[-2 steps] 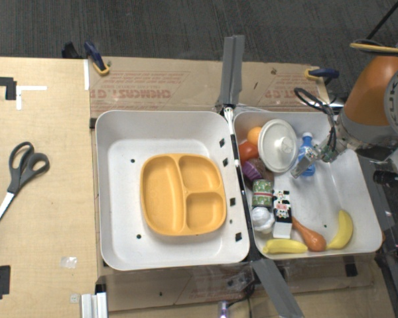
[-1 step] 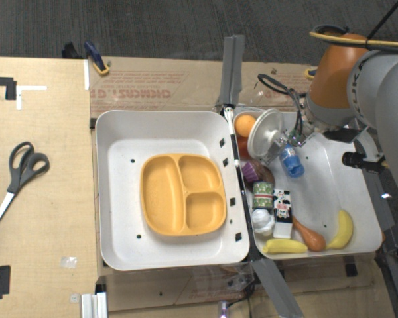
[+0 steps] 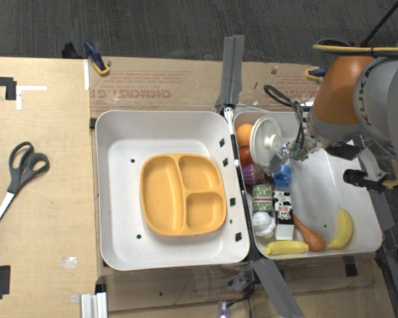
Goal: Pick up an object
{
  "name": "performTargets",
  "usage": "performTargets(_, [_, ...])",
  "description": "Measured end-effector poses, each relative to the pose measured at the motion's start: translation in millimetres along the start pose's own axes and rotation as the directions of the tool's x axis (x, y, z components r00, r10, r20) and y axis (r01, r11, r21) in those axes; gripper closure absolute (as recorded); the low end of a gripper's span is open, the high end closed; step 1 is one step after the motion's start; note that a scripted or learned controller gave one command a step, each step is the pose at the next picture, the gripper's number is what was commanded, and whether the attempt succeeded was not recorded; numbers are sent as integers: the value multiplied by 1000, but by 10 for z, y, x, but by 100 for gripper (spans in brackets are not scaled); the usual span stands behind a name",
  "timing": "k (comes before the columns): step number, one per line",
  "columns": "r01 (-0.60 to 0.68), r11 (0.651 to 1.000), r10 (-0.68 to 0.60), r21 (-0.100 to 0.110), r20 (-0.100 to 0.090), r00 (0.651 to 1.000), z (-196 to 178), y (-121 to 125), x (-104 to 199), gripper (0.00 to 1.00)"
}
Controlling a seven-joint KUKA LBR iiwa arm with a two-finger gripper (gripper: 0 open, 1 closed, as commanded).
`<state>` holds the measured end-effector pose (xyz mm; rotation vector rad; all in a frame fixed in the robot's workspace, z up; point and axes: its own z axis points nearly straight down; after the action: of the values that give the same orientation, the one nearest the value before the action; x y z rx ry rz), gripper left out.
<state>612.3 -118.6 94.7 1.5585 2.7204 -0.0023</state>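
My gripper hangs low over the upper left part of the right bin, below the arm's orange band. Its tip is right next to a shiny metal bowl tipped on its side, and just above a blue bottle. Behind the bowl lie an orange ball, a reddish piece and a purple piece. Whether anything is gripped is hidden by the clutter.
Lower in the right bin lie a green box, a black-and-white box, a white cup, two bananas and an orange carrot-like toy. The left bin holds a yellow divided plate. Scissors lie on the bench at left.
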Motion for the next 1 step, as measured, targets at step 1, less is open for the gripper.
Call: performTargets(1, [3, 1000, -3, 0, 4, 1000, -97, 1, -9, 100])
